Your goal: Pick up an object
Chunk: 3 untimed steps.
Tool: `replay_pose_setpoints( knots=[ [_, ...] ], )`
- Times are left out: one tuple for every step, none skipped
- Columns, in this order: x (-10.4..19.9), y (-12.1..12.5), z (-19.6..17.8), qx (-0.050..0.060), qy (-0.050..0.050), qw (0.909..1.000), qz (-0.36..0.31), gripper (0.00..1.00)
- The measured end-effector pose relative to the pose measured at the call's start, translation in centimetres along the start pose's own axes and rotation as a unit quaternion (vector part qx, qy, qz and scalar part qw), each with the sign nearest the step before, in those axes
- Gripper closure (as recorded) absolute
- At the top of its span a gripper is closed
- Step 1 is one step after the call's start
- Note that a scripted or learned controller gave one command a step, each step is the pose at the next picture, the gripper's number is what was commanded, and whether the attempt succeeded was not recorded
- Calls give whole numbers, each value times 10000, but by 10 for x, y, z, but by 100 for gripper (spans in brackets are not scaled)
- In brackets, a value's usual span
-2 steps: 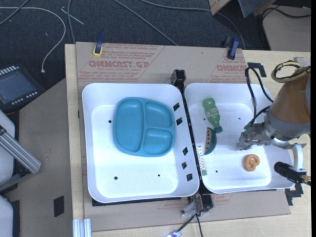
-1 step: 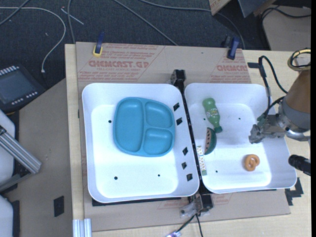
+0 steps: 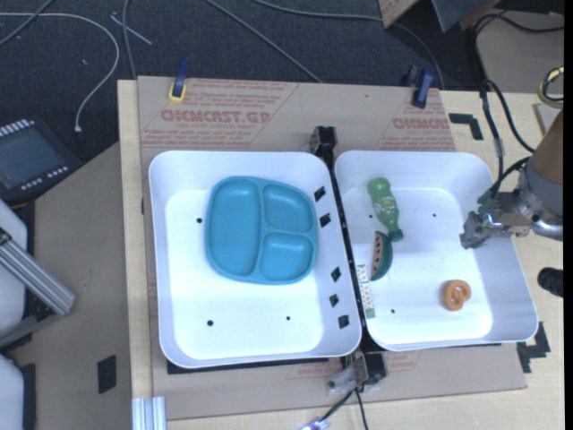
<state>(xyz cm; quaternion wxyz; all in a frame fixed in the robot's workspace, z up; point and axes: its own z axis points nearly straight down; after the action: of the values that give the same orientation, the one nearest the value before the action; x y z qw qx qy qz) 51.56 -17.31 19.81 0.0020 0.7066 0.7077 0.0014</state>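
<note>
Here, the two white bins sat side by side on the desk [image 3: 233, 106], filling the middle of the frame. The left bin [image 3: 179, 321] held a blue divided plate [image 3: 261, 229], lying flat in its upper half. The right bin [image 3: 501, 316] held three small things: a green bottle [image 3: 385, 206] lying near the bin's upper left, a watermelon-slice toy [image 3: 381, 256] just below the bottle and close to the bin's left wall, and an orange-brown doughnut-like piece [image 3: 457, 295] toward the lower right, well apart from the other two.

The arm [image 3: 551, 182] came in from the right edge of the frame, and its end effector [image 3: 474, 231] hung over the right side of the right bin, above and slightly right of the doughnut-like piece. Nothing could be seen between its tips, and whether they were spread or pressed together could not be told from this slant. Cables trailed across the dark floor [image 3: 72, 70] at the upper left of the frame.
</note>
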Motion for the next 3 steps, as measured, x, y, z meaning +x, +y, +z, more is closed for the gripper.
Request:
replay_pose_setpoints(
  knots=[
    [-5,7,-46,-8,-6,10000,1,100],
    [58,12,-46,29,20,10000,-27,100],
    [103,24,-36,38,18,10000,-19,100]
  ],
)
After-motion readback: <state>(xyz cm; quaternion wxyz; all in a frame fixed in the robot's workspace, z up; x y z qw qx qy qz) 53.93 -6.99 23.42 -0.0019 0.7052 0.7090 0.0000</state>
